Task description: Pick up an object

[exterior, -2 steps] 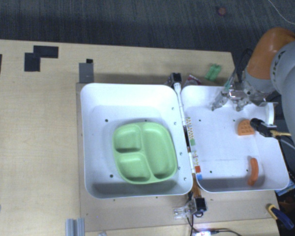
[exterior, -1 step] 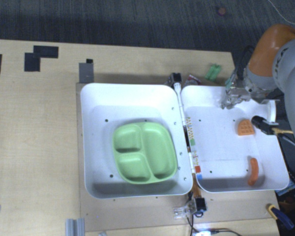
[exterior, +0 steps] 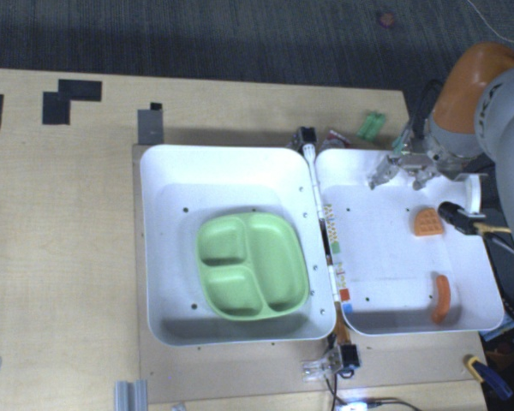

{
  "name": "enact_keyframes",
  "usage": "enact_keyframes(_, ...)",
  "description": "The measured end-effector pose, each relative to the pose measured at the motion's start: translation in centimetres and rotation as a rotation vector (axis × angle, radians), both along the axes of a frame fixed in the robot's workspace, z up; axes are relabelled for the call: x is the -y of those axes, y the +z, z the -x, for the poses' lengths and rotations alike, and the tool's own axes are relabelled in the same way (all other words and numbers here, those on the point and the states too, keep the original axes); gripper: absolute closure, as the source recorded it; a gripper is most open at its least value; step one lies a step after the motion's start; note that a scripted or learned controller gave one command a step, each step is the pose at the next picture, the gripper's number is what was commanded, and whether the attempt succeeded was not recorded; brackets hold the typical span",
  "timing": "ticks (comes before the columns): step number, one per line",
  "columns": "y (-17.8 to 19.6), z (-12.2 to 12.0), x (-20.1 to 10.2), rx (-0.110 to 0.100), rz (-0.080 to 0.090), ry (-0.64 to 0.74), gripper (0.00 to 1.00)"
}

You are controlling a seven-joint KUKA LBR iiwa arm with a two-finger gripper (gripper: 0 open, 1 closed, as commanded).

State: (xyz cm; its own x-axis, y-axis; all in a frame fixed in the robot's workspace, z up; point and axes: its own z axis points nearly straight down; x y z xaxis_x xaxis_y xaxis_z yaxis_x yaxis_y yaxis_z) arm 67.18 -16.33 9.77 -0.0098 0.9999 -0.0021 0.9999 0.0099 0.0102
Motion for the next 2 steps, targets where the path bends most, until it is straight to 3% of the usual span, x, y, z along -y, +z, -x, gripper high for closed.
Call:
enact_keyframes(1,-1.3,1.3,-4.8,-0.007,-0.003,-0.004,0.00)
enact_keyframes(2,0.0,1.1,-4.8,0.000,-0.002,-0.002,1.00)
